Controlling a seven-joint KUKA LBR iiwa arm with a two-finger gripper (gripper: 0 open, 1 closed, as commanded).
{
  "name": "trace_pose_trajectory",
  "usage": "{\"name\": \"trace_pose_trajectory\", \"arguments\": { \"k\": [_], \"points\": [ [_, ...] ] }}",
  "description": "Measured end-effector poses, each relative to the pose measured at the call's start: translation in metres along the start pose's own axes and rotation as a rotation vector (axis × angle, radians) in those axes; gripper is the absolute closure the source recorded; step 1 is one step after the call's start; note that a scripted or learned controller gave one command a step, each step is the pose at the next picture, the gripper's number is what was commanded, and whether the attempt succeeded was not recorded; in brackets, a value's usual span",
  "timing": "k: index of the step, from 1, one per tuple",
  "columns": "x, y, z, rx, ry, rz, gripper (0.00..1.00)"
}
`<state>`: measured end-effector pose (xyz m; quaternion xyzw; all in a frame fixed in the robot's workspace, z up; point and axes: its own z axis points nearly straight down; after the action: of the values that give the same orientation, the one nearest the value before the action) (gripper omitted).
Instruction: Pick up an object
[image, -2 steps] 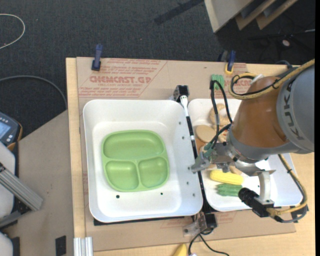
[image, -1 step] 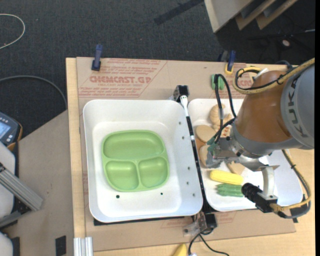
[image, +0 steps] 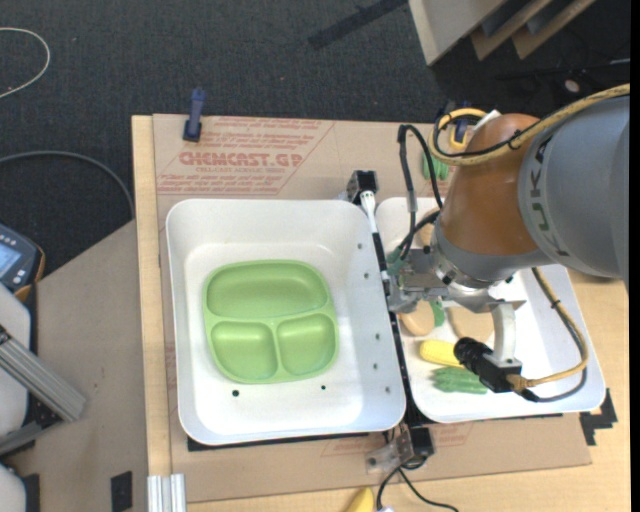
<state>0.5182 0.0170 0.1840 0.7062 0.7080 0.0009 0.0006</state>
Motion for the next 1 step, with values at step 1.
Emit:
{"name": "trace_pose_trajectory", "arguments": {
  "k": [1],
  "points": [
    [-0.0126,-0.0382,-0.1114,-0.009,0.0,0.003,1.0]
  ]
}}
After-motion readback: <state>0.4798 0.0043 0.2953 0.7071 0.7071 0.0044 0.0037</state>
